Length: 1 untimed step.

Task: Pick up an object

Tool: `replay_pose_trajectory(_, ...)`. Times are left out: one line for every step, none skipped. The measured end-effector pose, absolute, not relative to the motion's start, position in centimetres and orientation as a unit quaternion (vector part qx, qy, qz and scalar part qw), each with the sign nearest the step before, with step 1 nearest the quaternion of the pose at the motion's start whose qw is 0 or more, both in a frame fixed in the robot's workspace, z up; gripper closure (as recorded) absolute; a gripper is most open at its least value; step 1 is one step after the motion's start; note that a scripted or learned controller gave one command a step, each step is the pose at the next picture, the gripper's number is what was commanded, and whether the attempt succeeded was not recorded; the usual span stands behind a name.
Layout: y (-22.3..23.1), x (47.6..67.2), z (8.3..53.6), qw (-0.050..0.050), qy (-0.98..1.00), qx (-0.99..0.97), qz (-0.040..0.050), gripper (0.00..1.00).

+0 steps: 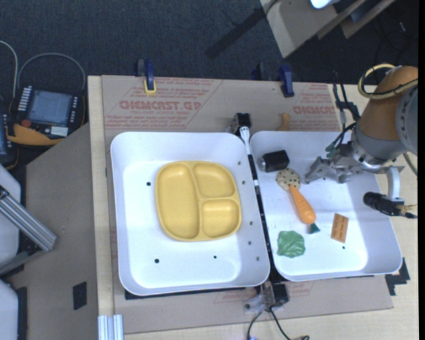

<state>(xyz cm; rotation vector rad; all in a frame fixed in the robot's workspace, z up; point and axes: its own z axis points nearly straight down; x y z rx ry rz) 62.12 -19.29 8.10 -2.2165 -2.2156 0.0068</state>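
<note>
Grey arm (392,126) reaches in from right, orange band up top. Wrist bent down low. Pincer (317,170) points left, nothing seen between fingers.

The floor (133,33) is dark blue-grey carpet. A brown board (212,99) covers the bench, with two blue clamps (147,73) at 12 o'clock. A pendant screen (50,106) lies at 10 o'clock.

Arm (392,113) cut off by right edge, only wrist section in frame. Jaws (317,171) small and cluttered with cables, opening unreadable. Black object (274,161) at far left of right bin (372,259) too small to identify. Teach pendant (46,109) on far left, screen unreadable. Grey gear (319,20) clipped by top edge.
</note>
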Motion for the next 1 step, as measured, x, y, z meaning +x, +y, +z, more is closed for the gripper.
replay_pose_trajectory(-19.36,62.43,9.68,-0.001,-0.707,-0.707,-0.0005,1.00)
